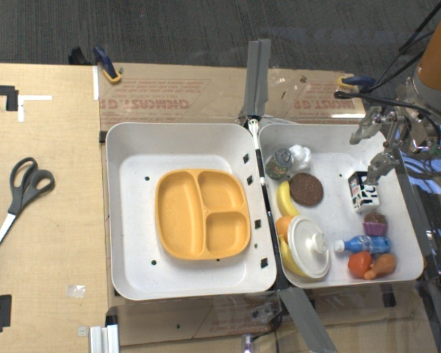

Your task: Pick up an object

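Bench cardboard [162, 98] reads mirrored letters, gripper [378, 164] above the right bin's [331, 132] black-and-white carton [363, 192], fingers' state unclear.

Bright, even overhead light falls across the pale wooden tabletop [44, 271] and the 2 shallow white plastic bins [125, 219]. Shadows are soft and short, lying just under the bin rims. The glossy yellow divided plate [203, 214], well left of the fingers, carries mild sheen. Focus is fairly sharp centrally; the grey arm's metal gripper [382, 164] looks slightly soft and grainy.
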